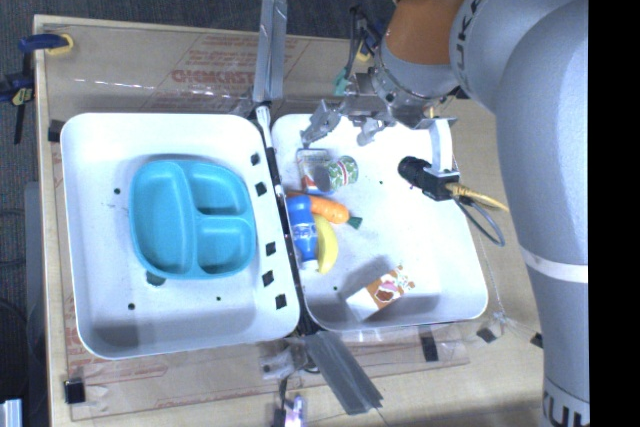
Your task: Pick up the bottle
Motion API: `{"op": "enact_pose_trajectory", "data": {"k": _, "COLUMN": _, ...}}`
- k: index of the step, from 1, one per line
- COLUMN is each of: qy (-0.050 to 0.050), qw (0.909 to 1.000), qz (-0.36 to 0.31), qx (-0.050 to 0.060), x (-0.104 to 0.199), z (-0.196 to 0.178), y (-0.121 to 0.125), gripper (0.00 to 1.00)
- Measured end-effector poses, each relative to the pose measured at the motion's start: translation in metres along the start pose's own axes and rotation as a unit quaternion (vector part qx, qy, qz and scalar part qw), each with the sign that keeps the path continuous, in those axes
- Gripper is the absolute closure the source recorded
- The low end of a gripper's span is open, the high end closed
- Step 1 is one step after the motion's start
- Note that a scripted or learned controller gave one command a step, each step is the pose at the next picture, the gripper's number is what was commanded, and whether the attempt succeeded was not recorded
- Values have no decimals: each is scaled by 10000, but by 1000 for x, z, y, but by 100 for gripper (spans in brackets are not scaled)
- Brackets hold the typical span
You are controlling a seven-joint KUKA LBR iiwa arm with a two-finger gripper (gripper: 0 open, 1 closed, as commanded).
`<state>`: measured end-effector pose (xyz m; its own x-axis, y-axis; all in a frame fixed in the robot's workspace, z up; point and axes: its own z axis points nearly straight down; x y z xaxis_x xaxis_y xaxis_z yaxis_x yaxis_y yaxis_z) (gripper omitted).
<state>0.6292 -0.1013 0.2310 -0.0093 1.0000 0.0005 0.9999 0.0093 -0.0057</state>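
The bottle [300, 223] is blue with a white label. It lies along the left wall of the right bin [450, 255], lengthwise, with an orange carrot [328, 209] and a yellow banana [326, 247] against its right side. My gripper [342, 124] hangs over the back of the right bin, up and to the right of the bottle and apart from it. Its fingers [319, 122] are spread open with nothing between them.
A green-and-white can [343, 171] and a clear cup [312, 162] lie just under the gripper. A small carton [381, 290] sits near the right bin's front edge. The left bin [90, 165] holds a blue divided tray [195, 220].
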Motion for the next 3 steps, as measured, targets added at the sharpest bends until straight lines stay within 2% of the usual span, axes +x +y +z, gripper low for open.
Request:
{"op": "enact_pose_trajectory", "data": {"k": 1, "qy": -6, "qw": 9823, "qz": -1871, "qx": -17, "x": -9, "z": 94, "y": -6, "gripper": 0}}
{"op": "enact_pose_trajectory", "data": {"k": 2, "qy": -7, "qw": 9202, "qz": -3914, "qx": -10, "x": 25, "z": 40, "y": -63, "gripper": 0}}
{"op": "enact_pose_trajectory", "data": {"k": 3, "qy": -14, "qw": 9220, "qz": -3871, "qx": -17, "x": 60, "z": 40, "y": -15, "gripper": 0}}
